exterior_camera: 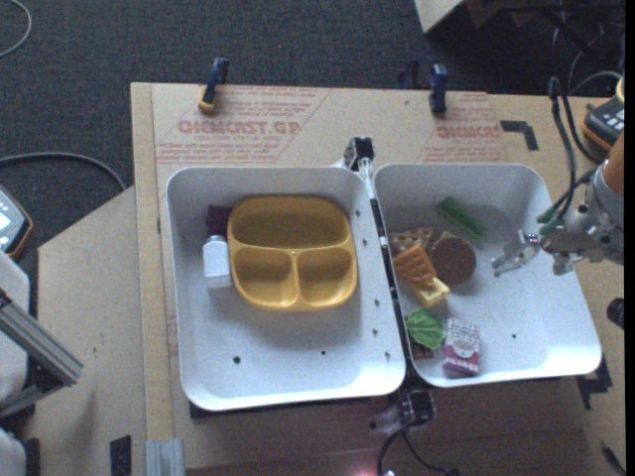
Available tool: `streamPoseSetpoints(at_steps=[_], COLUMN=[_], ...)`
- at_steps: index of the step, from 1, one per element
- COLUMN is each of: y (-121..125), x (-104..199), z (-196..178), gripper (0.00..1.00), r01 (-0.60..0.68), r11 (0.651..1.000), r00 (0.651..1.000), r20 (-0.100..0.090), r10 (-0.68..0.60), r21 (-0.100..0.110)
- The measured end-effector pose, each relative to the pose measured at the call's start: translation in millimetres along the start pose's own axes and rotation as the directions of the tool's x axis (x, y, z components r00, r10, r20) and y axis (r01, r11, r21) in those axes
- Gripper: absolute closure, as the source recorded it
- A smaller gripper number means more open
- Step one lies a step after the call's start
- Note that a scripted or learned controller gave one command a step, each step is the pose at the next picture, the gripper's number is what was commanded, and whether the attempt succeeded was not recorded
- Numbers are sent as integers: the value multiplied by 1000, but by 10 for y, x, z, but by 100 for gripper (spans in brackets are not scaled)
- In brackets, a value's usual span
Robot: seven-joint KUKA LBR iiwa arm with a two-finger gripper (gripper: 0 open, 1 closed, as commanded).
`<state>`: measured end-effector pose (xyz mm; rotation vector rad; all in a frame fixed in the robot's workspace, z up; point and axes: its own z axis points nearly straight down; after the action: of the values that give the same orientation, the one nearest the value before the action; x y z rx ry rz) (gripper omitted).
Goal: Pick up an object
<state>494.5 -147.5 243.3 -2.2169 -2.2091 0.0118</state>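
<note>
While the gripper hung over the right bin, its fingers stood apart with nothing between them; it reached in from the right, and its tips pointed toward the bin's middle. Closest to the tips lay a brown round disc; just beyond that sat an orange block touching a yellow block, with a cracker behind them; a green stick lay up and away from the tips; a green leafy piece and a pink packet lay nearer the front rim. Because these pieces crowded together, a descent could land on two at once or nudge one aside; the flat disc might slip out of a shallow pinch. Farther off, the left bin held a yellow divided tray and a small white bottle.
</note>
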Motion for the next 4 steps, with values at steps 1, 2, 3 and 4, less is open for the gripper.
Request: streamPoseSetpoints(at_steps=[1,2,3,4], y=[24,-44,-59,-68], x=[2,31,83,19], z=[-63,544,984,1545], gripper=[0,0,0,0], r01=[3,3,4,1], r11=[1000,1000,1000,1000], r00=[1000,1000,1000,1000], r20=[3,0,0,-1], r10=[-3,-3,-4,-1], r21=[-13,-6,-7,-16])
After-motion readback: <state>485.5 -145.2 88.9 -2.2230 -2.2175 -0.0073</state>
